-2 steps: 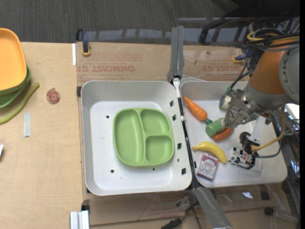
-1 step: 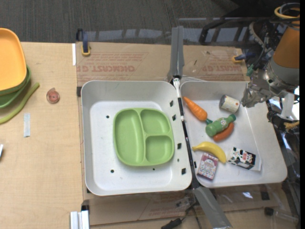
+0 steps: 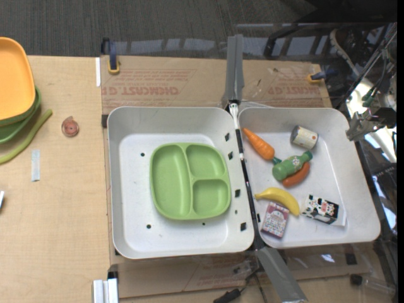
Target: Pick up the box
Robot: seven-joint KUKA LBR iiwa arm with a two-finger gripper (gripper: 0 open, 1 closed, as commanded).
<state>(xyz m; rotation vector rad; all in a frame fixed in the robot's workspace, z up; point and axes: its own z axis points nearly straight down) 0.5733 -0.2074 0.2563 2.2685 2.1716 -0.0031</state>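
Starting at the far left of the desk (image 3: 63, 219): an orange plate (image 3: 12, 74) is stacked on a green one, with a little pink round thing (image 3: 70, 127) just beside them.

The left bin (image 3: 117, 169) has a green divided plate (image 3: 189, 180) sitting pretty much dead centre.

The right bin (image 3: 341, 169) is where the clutter is:
- A carrot (image 3: 259, 144) lies at about 10 o'clock.
- A banana (image 3: 278, 197) is around 7 o'clock.
- The pink box (image 3: 274, 221) is just below the banana, touching it, tucked in by the bin's left wall.
- Near the middle there's a green toy veggie (image 3: 291, 164) lying on an orange one (image 3: 298, 175).
- A small pale can (image 3: 304, 136) is on its side at 12 o'clock.
- A second, black-and-white box (image 3: 322, 209) lies flat at about 5 o'clock, just to the right of the banana and not touching it.
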